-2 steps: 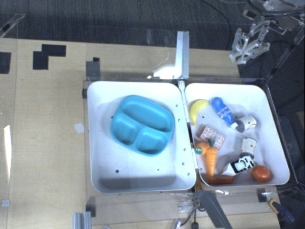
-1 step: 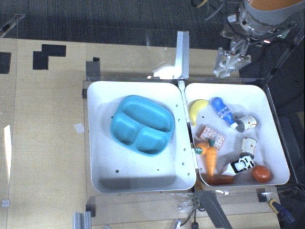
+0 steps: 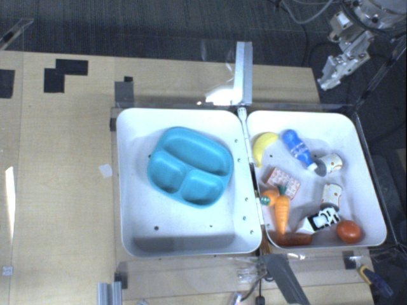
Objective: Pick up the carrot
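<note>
The small orange plastic carrot with a green stalk end lies flat in the right white bin, near its front left corner, tip pointing frontward.

Pale wooden desk, light tan, with dark carpeted floor beyond its far edge. Carrying two shallow white bins side by side near the middle and right: left bin and right bin, touching along a shared inner rim. Black tape patches stuck flat near the far left corner. Small white scrap lying just left of the left bin. Upright metal post standing at the far edge, where the two bins meet.
</note>
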Robot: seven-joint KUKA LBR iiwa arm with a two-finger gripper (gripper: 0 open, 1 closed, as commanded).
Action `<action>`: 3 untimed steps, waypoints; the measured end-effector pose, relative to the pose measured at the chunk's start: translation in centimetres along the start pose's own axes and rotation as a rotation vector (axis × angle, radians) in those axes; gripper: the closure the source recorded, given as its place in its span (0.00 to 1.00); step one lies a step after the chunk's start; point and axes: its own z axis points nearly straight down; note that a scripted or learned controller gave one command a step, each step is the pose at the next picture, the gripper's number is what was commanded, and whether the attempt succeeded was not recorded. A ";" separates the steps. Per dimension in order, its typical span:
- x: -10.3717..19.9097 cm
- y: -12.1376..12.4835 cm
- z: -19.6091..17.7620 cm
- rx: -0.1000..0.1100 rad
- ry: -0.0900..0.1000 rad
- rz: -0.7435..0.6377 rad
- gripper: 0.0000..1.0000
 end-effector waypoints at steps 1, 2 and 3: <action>2.7 0.7 -2.5 -0.001 -0.001 -0.328 1.00; 0.9 0.3 -2.4 -0.005 -0.002 -0.284 1.00; 2.0 0.6 -2.5 -0.001 0.000 -0.632 1.00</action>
